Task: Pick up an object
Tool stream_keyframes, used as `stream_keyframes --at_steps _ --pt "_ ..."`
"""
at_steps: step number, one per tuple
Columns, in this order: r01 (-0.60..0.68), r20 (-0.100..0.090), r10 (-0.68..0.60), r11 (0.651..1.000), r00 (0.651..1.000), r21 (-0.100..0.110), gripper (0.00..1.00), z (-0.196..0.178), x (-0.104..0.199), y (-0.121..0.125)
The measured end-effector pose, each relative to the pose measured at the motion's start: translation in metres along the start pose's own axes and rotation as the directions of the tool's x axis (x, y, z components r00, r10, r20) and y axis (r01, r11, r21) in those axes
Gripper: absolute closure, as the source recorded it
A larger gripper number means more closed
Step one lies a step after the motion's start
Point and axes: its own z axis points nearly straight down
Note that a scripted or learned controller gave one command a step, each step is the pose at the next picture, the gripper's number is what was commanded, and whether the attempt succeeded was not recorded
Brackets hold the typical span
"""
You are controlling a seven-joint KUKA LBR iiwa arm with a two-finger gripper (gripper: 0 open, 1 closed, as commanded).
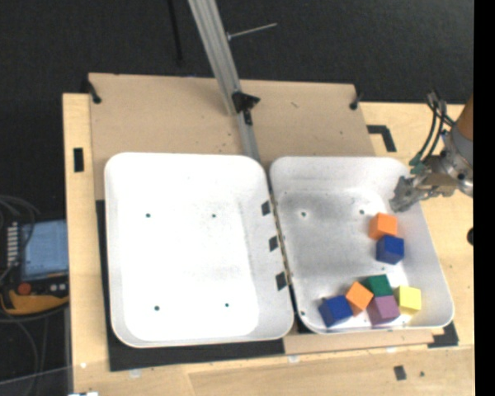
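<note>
Several small cubes lie in the right bin [330, 180]. An orange cube [385, 225] and a blue cube [389, 249] sit near its right wall. At the front lie a blue cube [335, 310], an orange cube [360, 295], a green cube [379, 285], a purple cube [384, 309] and a yellow cube [409, 299]. My gripper [404, 193] hangs over the bin's back right corner, above and behind the upper orange cube, with nothing seen between its fingers.
The left bin [186, 246] lies beside the right one. A slanted metal pole [223, 64] rises behind the bins. Cables and a blue box [45, 250] sit off the bench's left edge.
</note>
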Motion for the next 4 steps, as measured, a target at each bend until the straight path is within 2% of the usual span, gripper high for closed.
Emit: stream_keyframes --at_steps 1,3,4 --pt "0.001 -0.002 -0.001 1.000 1.000 0.008 1.00 0.011 0.051 -0.003" --pt "0.002 -0.004 -0.002 1.000 1.000 0.010 1.00 0.028 0.159 0.008" --pt "0.003 -0.004 -0.003 1.000 1.000 0.007 1.00 0.019 0.207 0.013"
